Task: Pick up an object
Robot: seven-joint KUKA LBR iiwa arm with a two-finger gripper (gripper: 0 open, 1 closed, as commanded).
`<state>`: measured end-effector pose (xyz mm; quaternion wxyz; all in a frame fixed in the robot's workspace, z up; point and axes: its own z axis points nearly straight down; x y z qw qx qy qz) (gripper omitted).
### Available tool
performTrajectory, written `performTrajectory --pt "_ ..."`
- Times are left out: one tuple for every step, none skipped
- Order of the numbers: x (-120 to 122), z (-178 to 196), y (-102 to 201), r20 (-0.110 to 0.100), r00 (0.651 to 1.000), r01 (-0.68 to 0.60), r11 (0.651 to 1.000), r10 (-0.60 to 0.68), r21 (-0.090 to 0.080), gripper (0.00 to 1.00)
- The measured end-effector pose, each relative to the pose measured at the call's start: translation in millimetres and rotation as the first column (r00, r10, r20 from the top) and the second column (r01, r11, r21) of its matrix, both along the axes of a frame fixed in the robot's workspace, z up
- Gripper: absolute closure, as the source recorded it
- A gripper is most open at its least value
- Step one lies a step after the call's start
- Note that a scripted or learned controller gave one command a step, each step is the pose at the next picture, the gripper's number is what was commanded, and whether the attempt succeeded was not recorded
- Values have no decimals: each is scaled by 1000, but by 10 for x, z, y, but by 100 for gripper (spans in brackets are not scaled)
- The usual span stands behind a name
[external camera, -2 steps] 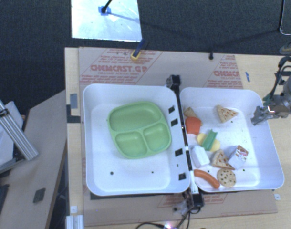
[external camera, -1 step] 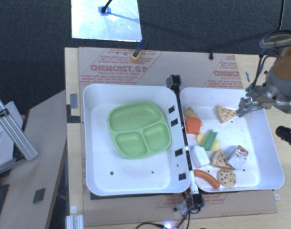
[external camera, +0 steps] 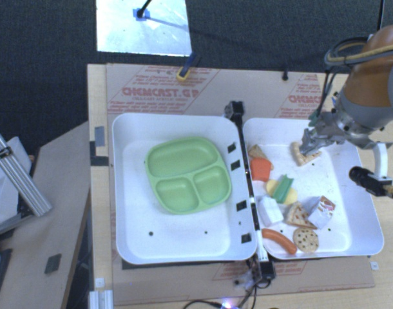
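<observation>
My gripper (external camera: 310, 143) hangs low over the back of the right bin (external camera: 351, 192), right above a small tan toast piece (external camera: 301, 154). Its tip meets the top edge of that toast, and the contact point is hidden by the gripper body. Further forward in the same bin lie a pizza wedge (external camera: 256, 151), an orange-red block (external camera: 261, 168), a yellow piece (external camera: 272, 187), a green stick (external camera: 285, 188), a white block (external camera: 270, 209), another pizza slice (external camera: 298, 215), a white carton (external camera: 321, 211), a sausage (external camera: 279, 240) and a cookie (external camera: 305, 239).
The left bin (external camera: 129, 198) holds a green divided plate (external camera: 187, 174). A ridge with black clips (external camera: 243, 172) separates the two bins. A black part of the arm (external camera: 370, 180) juts over the right bin's right rim.
</observation>
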<state>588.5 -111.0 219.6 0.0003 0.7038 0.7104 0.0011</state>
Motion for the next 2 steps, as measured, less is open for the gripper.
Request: performTrajectory --pt "114 40 612 1 1000 -2 1000 2 1 100" --pt "243 130 1166 2 1000 0 1000 0 0 100"
